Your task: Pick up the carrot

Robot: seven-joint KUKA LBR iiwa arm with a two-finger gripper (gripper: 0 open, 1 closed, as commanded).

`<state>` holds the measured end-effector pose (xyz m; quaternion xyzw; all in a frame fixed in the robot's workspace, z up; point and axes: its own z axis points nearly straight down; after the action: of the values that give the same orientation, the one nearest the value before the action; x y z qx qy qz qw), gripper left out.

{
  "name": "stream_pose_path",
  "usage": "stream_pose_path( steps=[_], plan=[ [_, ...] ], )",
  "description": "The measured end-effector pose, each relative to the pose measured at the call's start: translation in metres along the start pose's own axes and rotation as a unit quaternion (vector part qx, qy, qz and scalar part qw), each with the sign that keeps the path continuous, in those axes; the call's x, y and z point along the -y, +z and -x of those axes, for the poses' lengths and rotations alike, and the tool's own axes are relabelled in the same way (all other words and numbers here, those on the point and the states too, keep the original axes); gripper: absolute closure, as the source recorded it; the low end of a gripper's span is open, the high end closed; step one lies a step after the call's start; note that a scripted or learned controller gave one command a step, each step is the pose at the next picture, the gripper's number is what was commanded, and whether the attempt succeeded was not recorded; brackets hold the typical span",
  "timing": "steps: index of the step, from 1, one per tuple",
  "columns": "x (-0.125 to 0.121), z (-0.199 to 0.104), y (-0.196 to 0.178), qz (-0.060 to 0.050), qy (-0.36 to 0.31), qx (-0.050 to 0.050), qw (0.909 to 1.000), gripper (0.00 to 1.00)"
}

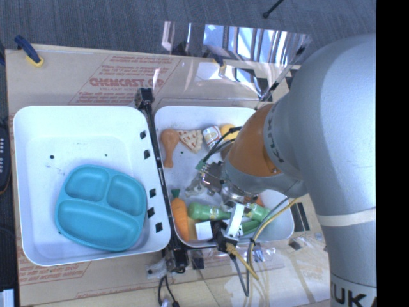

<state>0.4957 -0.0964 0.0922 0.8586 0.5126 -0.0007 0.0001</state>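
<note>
The carrot (181, 217) is seen lying in the right bin (192, 117), at its near-left corner, hard against the divider wall btwn the two bins. A green bottle (220, 211) lies just beside it on the right, touching or nearly so, w/ a white-labelled item (203, 230) at the carrot's lower end. The hand (231, 226) is placed low over the bin, to the right of the carrot, above the green bottle. Whether it is apart or together cannot be told; it is mostly hidden by the wrist and cables.

Risks, as judged from here:
- The green bottle could be grabbed instead of the carrot, since the hand is closer to it.
- A finger could be blocked by the bin wall, as little room is left on the carrot's left side.
- The carrot could be pushed tighter into the corner by a descent that is off-centre.
- Loose cables near the hand could be snagged on the bin rim.

The left bin (32, 171) holds a blue divided plate (102, 206), well apart from the work area.
</note>
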Motion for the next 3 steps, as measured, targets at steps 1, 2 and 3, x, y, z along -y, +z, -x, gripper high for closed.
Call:
stream_pose_path(
  steps=[1, 2, 3],
  plan=[
    [0.048, -0.05, -0.102, -0.002, -0.017, -0.003, 0.9999, 0.0],
    [0.035, -0.022, -0.098, -0.004, 0.125, 0.002, 0.9922, 0.0],
    [0.054, -0.058, -0.098, -0.005, 0.136, 0.002, 0.9907, 0.0]
  ],
)
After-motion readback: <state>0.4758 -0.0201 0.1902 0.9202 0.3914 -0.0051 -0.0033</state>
